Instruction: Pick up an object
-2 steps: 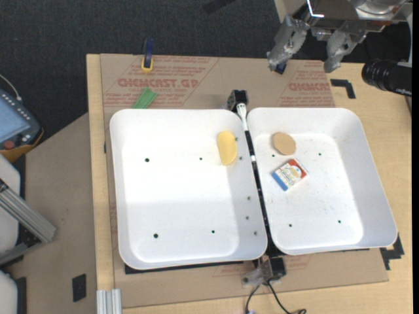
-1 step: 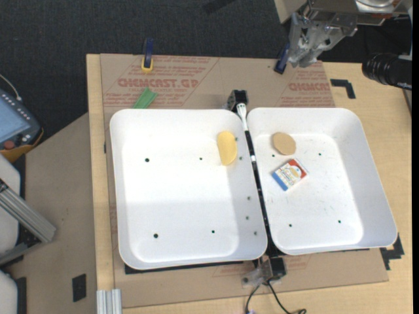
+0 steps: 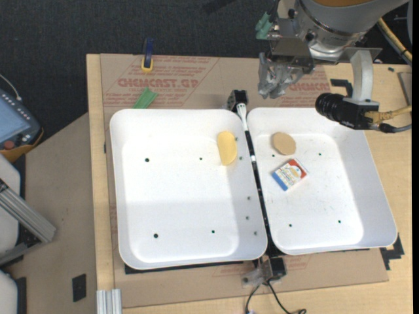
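A yellow oblong object [image 3: 226, 148] lies in the left bin [image 3: 137, 195], close to its right wall. In the right bin [image 3: 366, 201] a round tan object [image 3: 283, 143] rests near the back left, and a small white, blue and red packet [image 3: 289, 174] lies just in front of it. My gripper [image 3: 275, 87] hangs above the back edge of the right bin, behind the tan object, with nothing seen between its fingers.
A green piece [image 3: 145, 98] and a blue and yellow clamp [image 3: 148, 56] sit on the cardboard behind the left bin. A black clip [image 3: 236, 99] holds the bins at the back centre. A black cylinder on a white bracket [image 3: 344, 110] juts over the right bin's back edge.
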You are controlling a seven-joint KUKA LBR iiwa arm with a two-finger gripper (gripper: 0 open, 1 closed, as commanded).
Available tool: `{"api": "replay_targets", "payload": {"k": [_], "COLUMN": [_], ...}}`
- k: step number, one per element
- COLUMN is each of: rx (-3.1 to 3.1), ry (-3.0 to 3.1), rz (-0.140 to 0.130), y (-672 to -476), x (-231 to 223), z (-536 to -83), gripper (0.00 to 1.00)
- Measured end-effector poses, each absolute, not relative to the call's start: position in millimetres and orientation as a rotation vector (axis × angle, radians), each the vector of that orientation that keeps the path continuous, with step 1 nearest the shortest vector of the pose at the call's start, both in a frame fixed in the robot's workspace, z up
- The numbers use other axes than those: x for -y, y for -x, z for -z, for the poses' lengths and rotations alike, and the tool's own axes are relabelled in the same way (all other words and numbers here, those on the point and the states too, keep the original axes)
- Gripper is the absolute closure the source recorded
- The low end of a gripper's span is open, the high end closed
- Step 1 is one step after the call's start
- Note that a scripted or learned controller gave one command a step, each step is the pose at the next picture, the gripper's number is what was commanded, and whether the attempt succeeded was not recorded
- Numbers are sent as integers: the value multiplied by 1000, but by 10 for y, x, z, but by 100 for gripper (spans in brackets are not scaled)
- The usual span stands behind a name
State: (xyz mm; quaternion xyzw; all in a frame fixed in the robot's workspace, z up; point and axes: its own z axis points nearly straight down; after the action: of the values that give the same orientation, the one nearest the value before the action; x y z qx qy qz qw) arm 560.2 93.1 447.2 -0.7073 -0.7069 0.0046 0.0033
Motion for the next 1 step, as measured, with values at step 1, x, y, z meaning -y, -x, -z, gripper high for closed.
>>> {"api": "replay_targets", "payload": {"k": [1], "rx": [2223], "ry": [2209], "rz": [-12], "y": [-5171], "x": [-1433], "z": [-3849], "gripper": [100]}}
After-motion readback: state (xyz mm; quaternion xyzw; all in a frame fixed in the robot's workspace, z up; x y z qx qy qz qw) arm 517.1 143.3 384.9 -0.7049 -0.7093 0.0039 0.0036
